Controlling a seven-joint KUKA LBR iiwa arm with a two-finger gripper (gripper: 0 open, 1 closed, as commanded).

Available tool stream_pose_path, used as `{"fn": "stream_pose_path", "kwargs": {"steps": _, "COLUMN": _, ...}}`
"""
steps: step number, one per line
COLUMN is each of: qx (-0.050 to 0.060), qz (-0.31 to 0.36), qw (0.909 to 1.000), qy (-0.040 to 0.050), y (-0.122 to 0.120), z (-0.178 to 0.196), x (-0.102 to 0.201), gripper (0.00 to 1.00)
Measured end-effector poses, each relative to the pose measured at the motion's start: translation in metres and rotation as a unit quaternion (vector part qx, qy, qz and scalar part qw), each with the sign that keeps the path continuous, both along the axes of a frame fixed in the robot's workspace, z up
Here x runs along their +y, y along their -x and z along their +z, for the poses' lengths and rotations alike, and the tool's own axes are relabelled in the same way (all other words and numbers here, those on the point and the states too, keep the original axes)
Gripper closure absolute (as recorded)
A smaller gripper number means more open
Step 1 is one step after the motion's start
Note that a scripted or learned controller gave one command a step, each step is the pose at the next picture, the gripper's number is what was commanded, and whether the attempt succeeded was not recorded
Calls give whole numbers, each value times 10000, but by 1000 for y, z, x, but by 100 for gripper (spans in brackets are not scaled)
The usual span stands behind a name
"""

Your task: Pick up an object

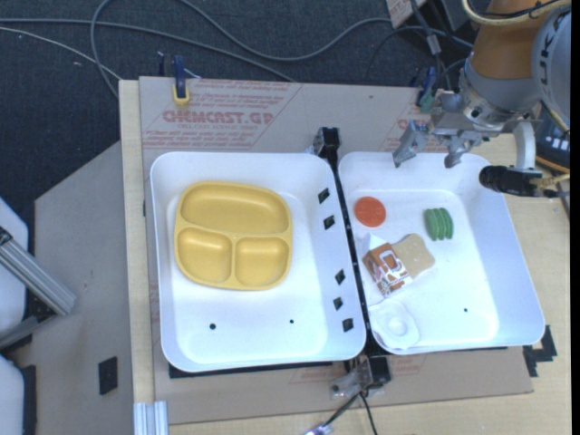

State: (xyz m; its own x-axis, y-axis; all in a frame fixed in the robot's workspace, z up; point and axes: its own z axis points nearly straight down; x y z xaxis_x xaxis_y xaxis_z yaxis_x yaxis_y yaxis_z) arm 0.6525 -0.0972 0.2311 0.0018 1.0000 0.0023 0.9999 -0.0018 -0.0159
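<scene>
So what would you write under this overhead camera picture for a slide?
Open gripper poised over the right bin's far edge, above an orange disc, green piece and small packet; yellow divided tray in the left bin.

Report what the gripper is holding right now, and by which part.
Nothing is held. The gripper hangs open above the right bin's far rim, with only air between its fingers; the orange disc and green piece lie untouched below.
</scene>
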Motion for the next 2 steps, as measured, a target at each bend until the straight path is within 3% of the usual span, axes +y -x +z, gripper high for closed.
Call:
{"fn": "stream_pose_path", "kwargs": {"steps": 1, "qx": -74, "qz": 12, "qw": 10000, "qy": 7, "y": -2, "z": 9, "x": 0, "gripper": 0}}
{"fn": "stream_pose_path", "kwargs": {"steps": 2, "qx": -43, "qz": 4, "qw": 10000, "qy": 5, "y": 1, "z": -52, "x": -6, "gripper": 0}}
